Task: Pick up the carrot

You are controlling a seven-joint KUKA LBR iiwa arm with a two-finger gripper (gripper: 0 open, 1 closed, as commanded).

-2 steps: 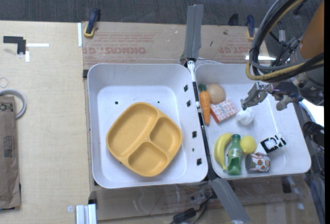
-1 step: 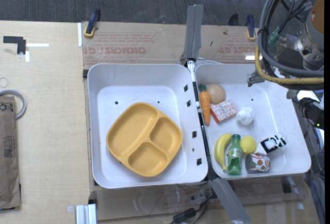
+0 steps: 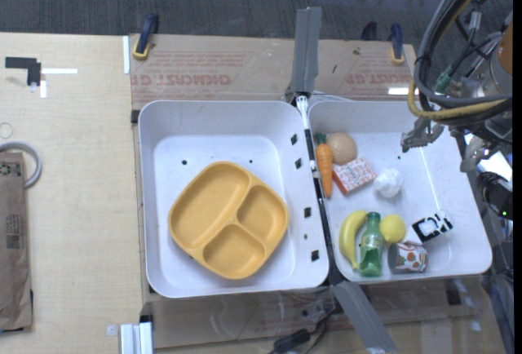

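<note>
- Listing the right bin: the carrot lies lengthwise against the left wall, leafy end toward the far side, just beside the divider between the two bins.
- Neighbours of the carrot: a tan, rounded, potato-like item near its upper end; a red-and-white box just beside its middle; a banana near its lower tip.
- Other stock, same bin: crumpled white paper, green bottle, lemon, small can, black-and-white piece.
- Left bin: one yellow divided plate.
- Desk: a brown paper bag at the far left.
- Gripper: at the far right corner of the right bin, well apart from the carrot. Whether it is released or clenched cannot be told, and nothing is seen held in it.
- Status, judged: approach not yet made; the carrot is untouched.
- Risk, wall: a descent too close to the divider could strike the bin wall rather than straddle the carrot.
- Risk, crowding: the box and potato-like item may get nipped or nudged, and the wrong thing lifted.
- Risk, shape: a grip on the tapered lower end could let the smooth carrot slide out on lifting.
</note>
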